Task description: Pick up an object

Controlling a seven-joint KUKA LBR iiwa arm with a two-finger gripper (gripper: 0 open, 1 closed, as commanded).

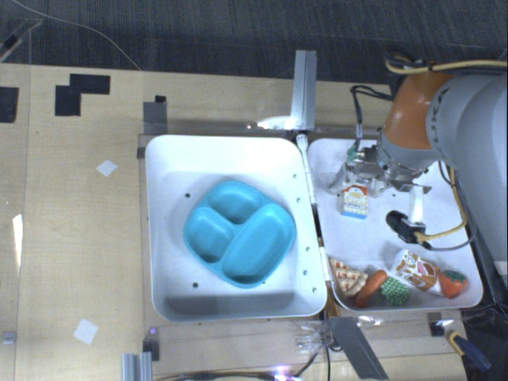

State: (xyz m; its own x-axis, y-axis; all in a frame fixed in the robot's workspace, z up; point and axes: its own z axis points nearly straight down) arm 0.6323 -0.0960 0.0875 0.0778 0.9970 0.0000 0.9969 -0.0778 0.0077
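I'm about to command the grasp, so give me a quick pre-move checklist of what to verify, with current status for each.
1. Gripper above a target: ok, it sits over the small carton in the right bin.
2. Carton between the fingers: cannot tell.
3. Carton apart from its neighbours: ok, the toy food pile lies at the bin's near edge.
4. Cable away from the carton: ok.
5. Left bin uninvolved: ok, it holds the blue divided plate.

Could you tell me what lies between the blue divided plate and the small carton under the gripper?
In the camera view, between the blue divided plate and the small carton run bare white bin floor and the two bins' adjoining rims.
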